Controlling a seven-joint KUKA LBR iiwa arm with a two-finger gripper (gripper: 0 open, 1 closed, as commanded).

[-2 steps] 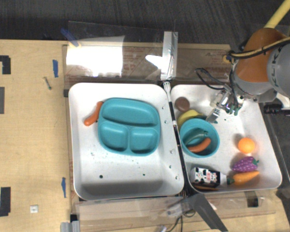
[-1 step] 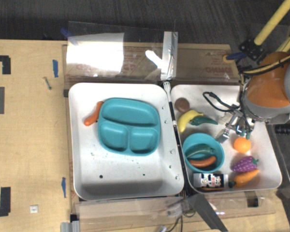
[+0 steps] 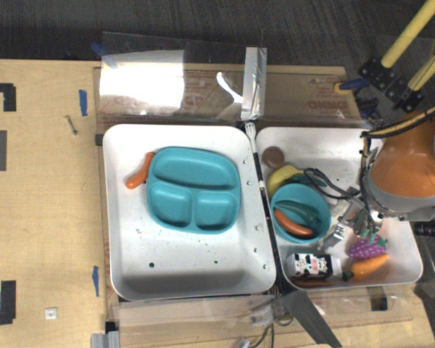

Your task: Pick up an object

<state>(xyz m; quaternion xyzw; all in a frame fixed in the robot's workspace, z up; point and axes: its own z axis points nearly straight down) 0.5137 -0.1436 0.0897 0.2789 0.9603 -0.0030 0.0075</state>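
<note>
Arm point(image 3: 402, 169): over right bin point(image 3: 315, 140), entering from right edge, orange band above wrist.
Gripper point(image 3: 357, 222): low in right bin, between bowl and grapes; opening of pincer not readable, cannot tell wide or narrow; nothing seen held.
Grapes point(image 3: 367, 248): purple, just below and slightly right of gripper, nearest candidate.
Carrot point(image 3: 368, 266): orange, touching grapes on near side, long axis running left-low to right-high.
Bowl point(image 3: 300, 212): teal, just left of gripper, with sausage point(image 3: 293, 228) inside, lying slantwise.
Banana point(image 3: 283, 175): yellow, behind bowl, partly covered by it.
Carton point(image 3: 313, 265): black-and-white, lying flat along front wall, left of carrot.
Left bin point(image 3: 123, 216): teal tray point(image 3: 194, 188) in middle, orange hot dog point(image 3: 138, 172) touching its left rim; well apart from gripper.
Key relation: probably grapes, a short drop toward near right corner.
Risk: crowding by carrot and bin wall.
</note>
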